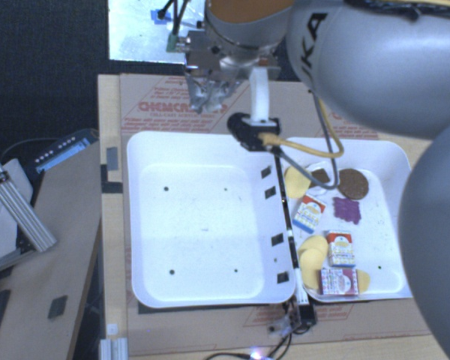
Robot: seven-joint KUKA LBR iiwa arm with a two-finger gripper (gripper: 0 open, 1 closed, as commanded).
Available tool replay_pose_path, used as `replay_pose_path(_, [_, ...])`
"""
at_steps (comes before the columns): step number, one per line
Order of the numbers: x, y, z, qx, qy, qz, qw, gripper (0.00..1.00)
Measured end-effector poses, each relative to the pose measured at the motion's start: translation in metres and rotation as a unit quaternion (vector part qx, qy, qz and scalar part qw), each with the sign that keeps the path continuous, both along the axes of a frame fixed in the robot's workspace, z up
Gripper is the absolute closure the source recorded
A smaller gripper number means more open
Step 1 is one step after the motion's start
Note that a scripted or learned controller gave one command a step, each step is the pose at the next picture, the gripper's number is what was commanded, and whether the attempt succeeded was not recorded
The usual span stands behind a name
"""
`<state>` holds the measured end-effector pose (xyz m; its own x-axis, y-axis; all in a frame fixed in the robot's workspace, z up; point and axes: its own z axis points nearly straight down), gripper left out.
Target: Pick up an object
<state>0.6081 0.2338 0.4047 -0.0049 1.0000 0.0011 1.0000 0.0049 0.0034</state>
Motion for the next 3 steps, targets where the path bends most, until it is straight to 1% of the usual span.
replay_pose_path(1, [-0.006,0.000,0.007,-0.0002,0.000,0.000,1.0000,1.00])
replay_pose_path(3, [-0.032,0.000,0.032,0.0001,0.000,0.000,1.0000,1.00])
